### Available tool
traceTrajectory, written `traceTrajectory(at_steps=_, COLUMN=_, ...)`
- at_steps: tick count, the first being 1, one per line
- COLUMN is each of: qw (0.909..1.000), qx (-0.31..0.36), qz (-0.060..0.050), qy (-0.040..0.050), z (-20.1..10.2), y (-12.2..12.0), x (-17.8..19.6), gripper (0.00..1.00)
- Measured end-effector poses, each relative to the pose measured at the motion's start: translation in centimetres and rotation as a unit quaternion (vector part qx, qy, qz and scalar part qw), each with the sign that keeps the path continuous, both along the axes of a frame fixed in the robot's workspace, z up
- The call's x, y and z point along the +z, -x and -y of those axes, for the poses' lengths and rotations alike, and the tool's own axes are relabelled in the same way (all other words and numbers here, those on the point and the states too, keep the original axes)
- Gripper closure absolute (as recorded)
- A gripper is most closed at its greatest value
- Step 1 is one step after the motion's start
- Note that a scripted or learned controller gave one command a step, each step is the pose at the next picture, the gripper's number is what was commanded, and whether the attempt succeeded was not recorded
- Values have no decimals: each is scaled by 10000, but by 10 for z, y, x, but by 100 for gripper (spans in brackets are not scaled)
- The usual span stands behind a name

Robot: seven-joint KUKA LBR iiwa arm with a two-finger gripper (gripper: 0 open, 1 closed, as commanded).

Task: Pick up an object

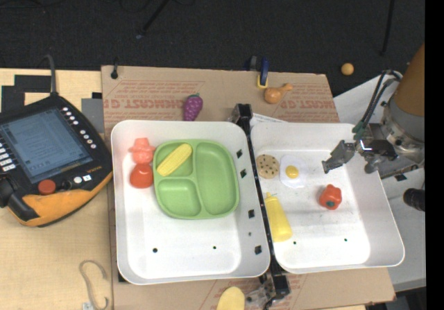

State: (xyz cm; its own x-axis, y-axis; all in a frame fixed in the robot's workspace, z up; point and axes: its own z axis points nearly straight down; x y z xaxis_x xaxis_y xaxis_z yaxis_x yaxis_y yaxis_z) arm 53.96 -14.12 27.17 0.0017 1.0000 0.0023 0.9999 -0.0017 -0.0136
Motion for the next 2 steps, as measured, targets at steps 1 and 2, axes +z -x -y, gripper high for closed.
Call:
traceTrajectory(at_steps=1, qw=10000, qx=10, qz=56, qy=7, z=0, y=-2, x=7, gripper=0)
traceTrajectory(at_steps=2, qw=10000, qx=16, qz=24, qy=-1, z=-6, y=1, x=-57, gripper=0)
